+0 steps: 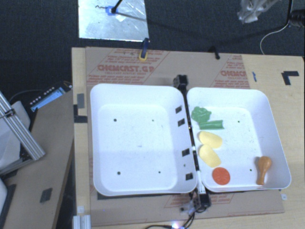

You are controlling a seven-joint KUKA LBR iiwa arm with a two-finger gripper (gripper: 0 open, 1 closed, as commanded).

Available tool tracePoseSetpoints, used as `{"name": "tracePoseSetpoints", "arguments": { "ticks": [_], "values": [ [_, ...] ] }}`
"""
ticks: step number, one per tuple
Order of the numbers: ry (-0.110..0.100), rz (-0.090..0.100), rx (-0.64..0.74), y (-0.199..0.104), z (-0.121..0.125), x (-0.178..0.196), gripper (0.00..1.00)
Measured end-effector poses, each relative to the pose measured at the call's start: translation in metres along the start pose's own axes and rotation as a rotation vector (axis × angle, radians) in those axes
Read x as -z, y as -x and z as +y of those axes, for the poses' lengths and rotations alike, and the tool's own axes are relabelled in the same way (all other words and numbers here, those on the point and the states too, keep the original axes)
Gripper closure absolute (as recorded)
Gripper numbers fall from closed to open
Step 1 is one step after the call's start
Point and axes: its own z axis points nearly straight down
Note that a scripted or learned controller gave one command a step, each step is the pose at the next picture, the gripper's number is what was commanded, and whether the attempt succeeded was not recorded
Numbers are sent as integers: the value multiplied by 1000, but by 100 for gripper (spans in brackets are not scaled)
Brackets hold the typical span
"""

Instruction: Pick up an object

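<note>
gripper [252, 6]: top right, off the bins, blurred; state cannot tell | right bin [267, 104]: green piece [205, 117]; two yellow pieces [209, 147]; red disc [221, 176]; tan drumstick [262, 168]

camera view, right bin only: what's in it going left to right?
Green broccoli piece → red disc → tan drumstick-shaped piece. Two yellow pieces sit between the green one and the red disc, overlapping both in x, so I've left them out.
</note>
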Motion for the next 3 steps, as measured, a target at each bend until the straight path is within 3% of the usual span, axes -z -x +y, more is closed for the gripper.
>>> {"name": "tracePoseSetpoints", "arguments": {
  "ticks": [1,2,3],
  "values": [
    [-4,-1,-4,85,-2,-2,100],
    [-6,-2,-7,206,-3,-3,100],
    [-4,2,3,197,-12,-1,100]
  ]
}}
